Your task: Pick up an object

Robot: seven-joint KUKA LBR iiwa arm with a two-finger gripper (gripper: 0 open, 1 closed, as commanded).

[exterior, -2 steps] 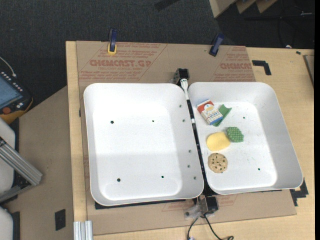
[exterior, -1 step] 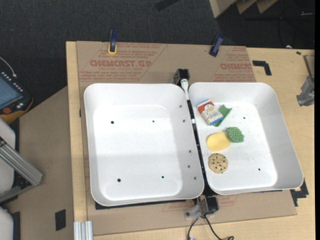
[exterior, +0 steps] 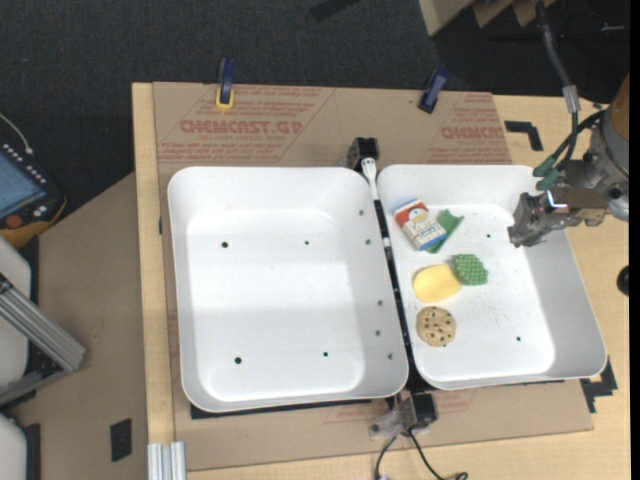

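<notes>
While the arm (exterior: pixel 612 158) reaches in from the right side of the camera view, the tool (exterior: pixel 527 224) hangs over the upper right part of the right bin (exterior: pixel 560 348), close to that bin's right rim. Whether the tool is spread or pressed together cannot be told from this view; nothing is visible in its grip.

The right bin contains four objects, all grouped in its left half and well apart from the tool:
- A small carton (exterior: pixel 421 225) with red, white and blue print lies nearest the top, tilted.
- A dark green piece (exterior: pixel 449 223) lies just beside the carton on its right, touching or partly under it.
- A yellow rounded object (exterior: pixel 436 284) lies below the carton, near the bin's left wall.
- A green textured object (exterior: pixel 468 269) sits touching the yellow rounded object on its upper right.
- A round brown cookie (exterior: pixel 436 326) with dark specks lies just below the yellow rounded object, apart from it.

The left bin (exterior: pixel 200 268) sits beside the right bin, the two rims meeting along a dark strip. Both bins rest on a brown cardboard sheet (exterior: pixel 300 118) laid on the table (exterior: pixel 110 298). Two blue clamps (exterior: pixel 226 83) grip the far edge of the sheet.
</notes>
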